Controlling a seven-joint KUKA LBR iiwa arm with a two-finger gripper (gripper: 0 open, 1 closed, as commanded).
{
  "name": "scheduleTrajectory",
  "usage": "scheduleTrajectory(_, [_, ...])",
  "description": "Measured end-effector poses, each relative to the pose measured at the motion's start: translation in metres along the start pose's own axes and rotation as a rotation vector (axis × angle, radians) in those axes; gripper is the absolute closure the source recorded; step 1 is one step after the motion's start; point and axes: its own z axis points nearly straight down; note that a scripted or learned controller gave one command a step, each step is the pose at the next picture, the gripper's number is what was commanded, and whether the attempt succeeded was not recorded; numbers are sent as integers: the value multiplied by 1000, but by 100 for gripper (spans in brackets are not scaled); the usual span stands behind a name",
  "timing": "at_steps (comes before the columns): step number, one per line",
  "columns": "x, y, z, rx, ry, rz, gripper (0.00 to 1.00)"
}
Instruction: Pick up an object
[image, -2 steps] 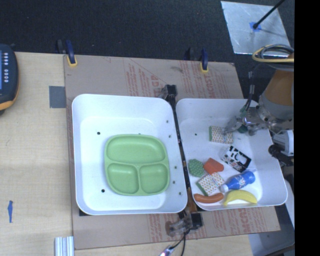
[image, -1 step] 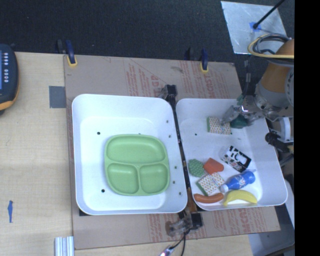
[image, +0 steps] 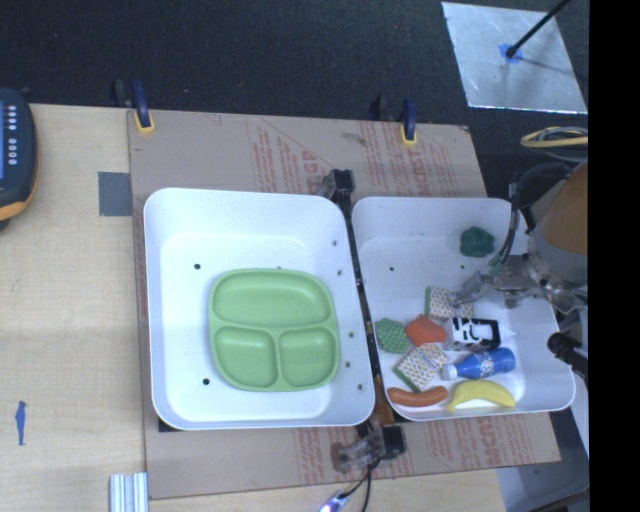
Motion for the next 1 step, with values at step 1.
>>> scheduleTrajectory(1, [-1, 59, 0, -1, -2, 0, 0])
